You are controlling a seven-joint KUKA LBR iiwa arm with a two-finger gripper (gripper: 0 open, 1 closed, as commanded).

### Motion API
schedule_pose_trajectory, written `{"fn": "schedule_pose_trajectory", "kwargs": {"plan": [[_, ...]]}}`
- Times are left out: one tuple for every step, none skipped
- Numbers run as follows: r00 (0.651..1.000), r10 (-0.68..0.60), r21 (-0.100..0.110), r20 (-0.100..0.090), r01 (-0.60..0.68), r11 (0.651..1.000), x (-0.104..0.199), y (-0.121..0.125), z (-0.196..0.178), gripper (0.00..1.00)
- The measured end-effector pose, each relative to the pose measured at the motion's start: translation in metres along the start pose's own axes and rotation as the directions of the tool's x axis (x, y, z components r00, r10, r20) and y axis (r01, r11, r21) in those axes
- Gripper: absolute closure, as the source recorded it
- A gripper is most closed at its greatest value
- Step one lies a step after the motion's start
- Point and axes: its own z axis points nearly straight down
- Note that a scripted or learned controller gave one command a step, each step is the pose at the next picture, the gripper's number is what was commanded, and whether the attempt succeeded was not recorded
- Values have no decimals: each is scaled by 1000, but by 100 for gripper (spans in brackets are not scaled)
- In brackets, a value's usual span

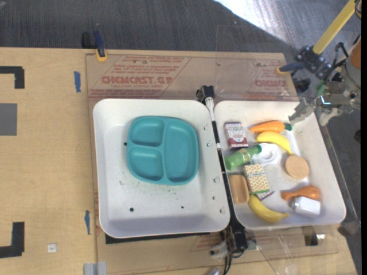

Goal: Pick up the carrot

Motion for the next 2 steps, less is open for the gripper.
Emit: {"fn": "schedule_pose_trajectory", "kwargs": {"plan": [[1000, -21, -27, 11, 22, 999, 24, 20, 152, 0], [929, 369, -27, 25, -368, 929, 56, 80, 158, 0]]}}
